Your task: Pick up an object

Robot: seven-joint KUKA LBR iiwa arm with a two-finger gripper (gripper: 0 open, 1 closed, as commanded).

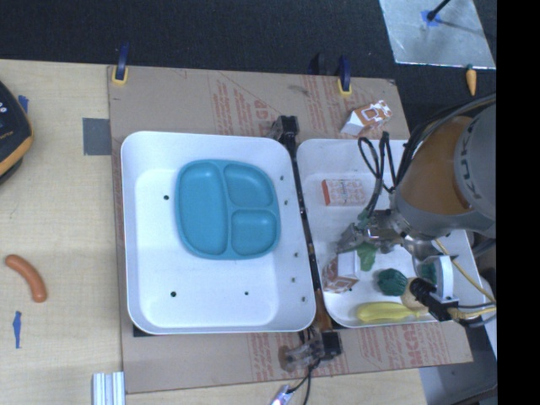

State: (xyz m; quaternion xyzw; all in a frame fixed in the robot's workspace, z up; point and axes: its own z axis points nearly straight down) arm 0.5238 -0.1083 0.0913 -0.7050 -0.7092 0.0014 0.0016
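Your arm [447, 175] comes in from the right — grey, with an orange band. It bends down low, and the gripper [364, 241] at its end points toward the left.

The arm [468, 171] is a chunky grey cylinder with a fat orange band wrapped round it just above the wrist. Black cables [375, 163] loop off at its 9 o'clock side, thinner yellowish wires trail around 5 o'clock, and the gripper [364, 236] is dull metal-grey bits.
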